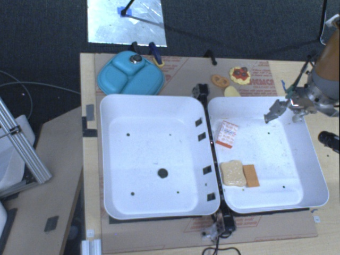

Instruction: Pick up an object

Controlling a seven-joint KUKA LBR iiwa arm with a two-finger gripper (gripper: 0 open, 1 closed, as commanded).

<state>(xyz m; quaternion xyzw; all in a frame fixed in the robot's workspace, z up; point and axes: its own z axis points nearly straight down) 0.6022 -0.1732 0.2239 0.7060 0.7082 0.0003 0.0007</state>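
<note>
In the right bin (308, 158) lie a white packet with red print (227, 134), a beige spongy block (232, 173) and, touching that block's right side, a small orange block (251, 175). A small dark round object (162, 173) rests on the floor of the left bin (114, 142). My gripper (285, 113) hangs over the right bin's far right corner, well to the right of the packet. It is open, with nothing between its fingers.
Behind the bins on the bench are a blue sectioned plate (130, 74), a few toy food pieces (240, 74) and a black clamp (201, 90) at the bins' joint. A shiny metal sheet (126, 14) lies further back. An aluminium frame (18, 142) stands at the left.
</note>
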